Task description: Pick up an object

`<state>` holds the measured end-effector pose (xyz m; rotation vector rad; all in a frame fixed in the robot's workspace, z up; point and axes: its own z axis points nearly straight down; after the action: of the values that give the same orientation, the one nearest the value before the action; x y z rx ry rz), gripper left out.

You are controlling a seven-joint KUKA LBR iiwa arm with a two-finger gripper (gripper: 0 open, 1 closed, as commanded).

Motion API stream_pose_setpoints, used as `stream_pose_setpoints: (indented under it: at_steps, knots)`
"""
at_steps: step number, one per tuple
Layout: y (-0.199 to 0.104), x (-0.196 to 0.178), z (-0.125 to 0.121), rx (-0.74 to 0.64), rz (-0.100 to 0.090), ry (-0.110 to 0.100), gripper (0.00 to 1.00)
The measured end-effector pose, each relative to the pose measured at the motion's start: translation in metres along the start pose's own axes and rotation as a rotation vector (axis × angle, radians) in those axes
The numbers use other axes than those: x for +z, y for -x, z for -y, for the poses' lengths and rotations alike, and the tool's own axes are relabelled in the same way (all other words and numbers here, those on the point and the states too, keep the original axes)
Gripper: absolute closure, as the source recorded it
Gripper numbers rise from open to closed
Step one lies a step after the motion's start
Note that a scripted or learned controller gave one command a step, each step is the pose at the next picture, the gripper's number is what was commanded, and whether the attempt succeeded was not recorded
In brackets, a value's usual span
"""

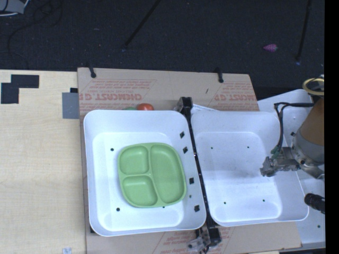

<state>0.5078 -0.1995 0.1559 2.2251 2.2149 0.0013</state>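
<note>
Pick not started. Gripper (270, 166) sits at 3 o'clock over the right bin (238, 205), nothing seen in it. Plate (151, 174) lies centre of the left bin (100, 136), untouched.

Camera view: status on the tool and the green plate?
Tool at right bin's right edge, nothing seen in it. Green divided plate flat in left bin, untouched. Red object behind left bin's rim. Nothing blocking the plate.
</note>
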Motion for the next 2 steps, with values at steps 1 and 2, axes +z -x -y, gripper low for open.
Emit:
stream_pose_setpoints:
  at_steps: [1,2]
  knots:
    - [-0.001,-0.063,-0.003,-0.006,0.001,0.002,1.00]
    - [-0.001,-0.075,-0.003,-0.006,-0.001,-0.002,1.00]
